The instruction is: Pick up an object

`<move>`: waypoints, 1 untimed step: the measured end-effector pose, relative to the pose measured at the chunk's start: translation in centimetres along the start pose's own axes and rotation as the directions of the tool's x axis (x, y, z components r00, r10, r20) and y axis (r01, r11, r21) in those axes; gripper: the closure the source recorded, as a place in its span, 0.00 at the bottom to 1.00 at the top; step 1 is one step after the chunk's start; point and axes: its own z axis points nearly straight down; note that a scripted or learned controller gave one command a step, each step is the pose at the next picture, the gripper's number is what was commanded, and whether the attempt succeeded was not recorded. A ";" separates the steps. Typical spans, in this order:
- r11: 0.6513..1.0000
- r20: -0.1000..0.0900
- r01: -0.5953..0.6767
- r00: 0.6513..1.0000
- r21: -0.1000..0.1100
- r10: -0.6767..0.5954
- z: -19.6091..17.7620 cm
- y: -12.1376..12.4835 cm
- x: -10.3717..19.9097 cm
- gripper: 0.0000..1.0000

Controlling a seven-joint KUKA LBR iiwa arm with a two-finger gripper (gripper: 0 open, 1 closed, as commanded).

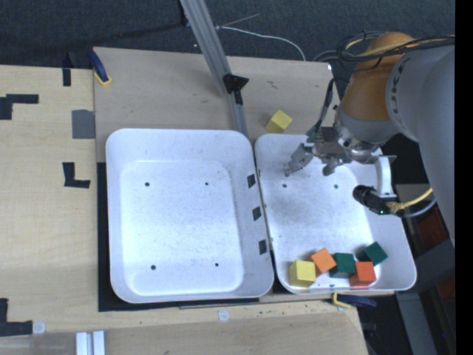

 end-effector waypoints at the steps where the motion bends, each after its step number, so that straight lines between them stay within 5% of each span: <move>1: 1.000 -0.003 0.006 1.000 -0.003 -0.006 -2.1 -5.8 12.2 0.00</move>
